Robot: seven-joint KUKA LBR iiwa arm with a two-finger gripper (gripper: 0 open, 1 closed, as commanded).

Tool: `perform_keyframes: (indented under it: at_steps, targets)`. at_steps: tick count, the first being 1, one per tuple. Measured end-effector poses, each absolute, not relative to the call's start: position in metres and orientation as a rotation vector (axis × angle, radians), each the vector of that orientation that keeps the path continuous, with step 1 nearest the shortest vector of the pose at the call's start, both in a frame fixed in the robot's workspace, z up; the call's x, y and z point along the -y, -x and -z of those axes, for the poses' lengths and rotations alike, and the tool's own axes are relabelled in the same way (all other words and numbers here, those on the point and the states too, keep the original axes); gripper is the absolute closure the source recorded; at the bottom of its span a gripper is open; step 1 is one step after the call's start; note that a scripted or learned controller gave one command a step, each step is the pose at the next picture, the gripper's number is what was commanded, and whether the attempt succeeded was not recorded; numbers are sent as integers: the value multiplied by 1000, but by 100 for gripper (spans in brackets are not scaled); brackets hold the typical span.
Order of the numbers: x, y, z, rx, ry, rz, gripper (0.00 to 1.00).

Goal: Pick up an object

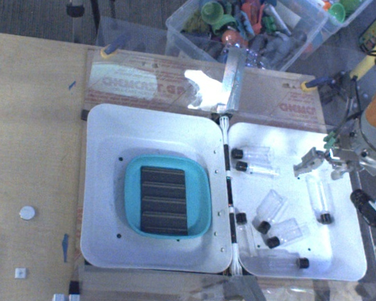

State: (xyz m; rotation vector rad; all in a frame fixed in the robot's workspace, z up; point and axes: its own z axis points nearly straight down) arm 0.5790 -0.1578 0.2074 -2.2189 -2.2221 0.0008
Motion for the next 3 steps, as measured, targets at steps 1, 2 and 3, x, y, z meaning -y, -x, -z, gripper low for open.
perform_keyframes:
  at_steps: [1,2,3]
  targets:
    - [194,-549,-129,2233,2210,0,0]
    - [214,-564,-89,2343,2089,21,0]
    - [200,-578,-87,2372,2070,6,0]
